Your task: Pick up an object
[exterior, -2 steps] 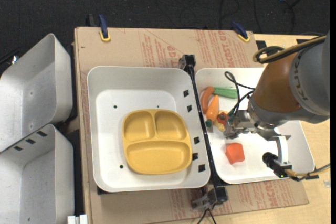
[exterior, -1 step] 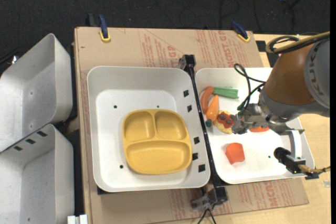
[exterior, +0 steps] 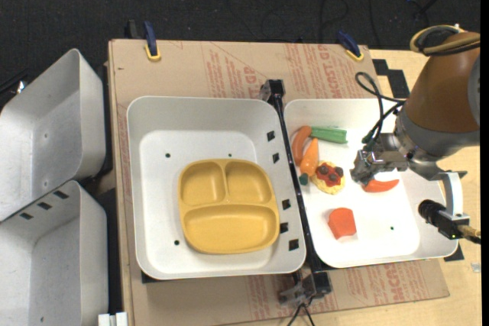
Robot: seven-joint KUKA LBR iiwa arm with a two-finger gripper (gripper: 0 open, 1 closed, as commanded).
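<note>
At the left of the frame sat the left bin (exterior: 145, 126), and in it a yellow divided plate (exterior: 228, 205), its single wide compartment toward the bottom of the frame and two smaller ones above. The divider (exterior: 290, 172) ran down the middle of the frame between the bins. Just right of it, in the right bin (exterior: 397, 240), lay an orange carrot-like piece (exterior: 307, 153) beside a green bar (exterior: 329, 135), then a small yellow piece with dark red spots (exterior: 330, 178), and lower down an orange-red block (exterior: 342, 223).

My gripper (exterior: 374, 165) hung right of centre, low over the right bin, and directly at its lower side lay a red pepper-like piece (exterior: 380, 184). That piece I took as my target. Its long axis ran roughly left to right across the frame, slightly bowed, with the slimmer tip pointing toward the right edge. Whether my fingers stood wide or narrow I could not tell; the wrist and cabling hid them from above, and I could not see the piece between them.

I judged the step to be the approach, or the settling just before a grasp. The next move called for my fingers to straddle the piece across its narrow width, at right angles to that long axis, and to close only once down around it, then lift straight up clear of the spotted piece near its left end
</note>
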